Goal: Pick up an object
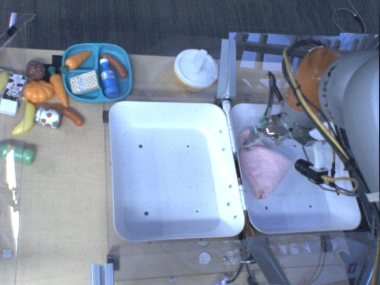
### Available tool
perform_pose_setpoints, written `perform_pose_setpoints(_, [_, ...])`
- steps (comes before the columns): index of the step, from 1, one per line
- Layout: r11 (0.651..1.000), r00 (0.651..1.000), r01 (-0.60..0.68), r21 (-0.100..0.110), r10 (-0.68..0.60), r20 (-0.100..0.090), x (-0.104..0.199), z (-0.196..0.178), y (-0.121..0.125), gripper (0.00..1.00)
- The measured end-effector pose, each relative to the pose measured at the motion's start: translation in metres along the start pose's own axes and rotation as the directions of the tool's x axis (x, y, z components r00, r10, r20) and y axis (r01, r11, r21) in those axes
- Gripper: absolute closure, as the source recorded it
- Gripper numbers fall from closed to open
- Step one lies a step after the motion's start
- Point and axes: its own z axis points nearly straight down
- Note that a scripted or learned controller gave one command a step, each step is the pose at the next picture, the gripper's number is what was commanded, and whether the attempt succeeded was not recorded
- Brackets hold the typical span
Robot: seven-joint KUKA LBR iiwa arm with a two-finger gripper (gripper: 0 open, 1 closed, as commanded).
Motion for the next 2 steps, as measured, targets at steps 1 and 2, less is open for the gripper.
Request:
perform_pose_setpoints(1, [0.999, 0.999, 0.037, 0.006, -0.037, -0.001, -0.005, 0.002, 0.045, 0.00])
perform_pose_setpoints(2, [0.993, 0.993, 0.120, 0.003, -0.120, 0.000, -0.012, 0.000, -0.038, 0.00])
